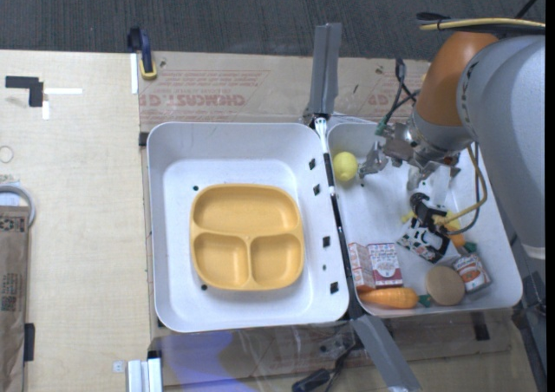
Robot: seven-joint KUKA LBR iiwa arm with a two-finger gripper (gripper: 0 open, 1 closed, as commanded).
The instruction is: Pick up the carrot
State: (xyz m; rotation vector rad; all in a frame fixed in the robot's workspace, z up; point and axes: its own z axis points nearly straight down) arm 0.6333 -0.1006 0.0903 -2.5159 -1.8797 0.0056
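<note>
One carrot (390,297) lies flat against the near wall of the right bin (381,215), just beside a red-and-white carton (377,264) and a round tan thing (446,285). The end effector (399,168) hangs well apart from it, near a lemon (345,166), jaws apart and empty. A good grasp would straddle the carrot across its width, descending clear of the carton and wall.

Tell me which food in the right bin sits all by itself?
The round yellow lemon. It sits alone by the left wall of the bin, while the carrot, the red carton and the rest crowd the near end.
</note>
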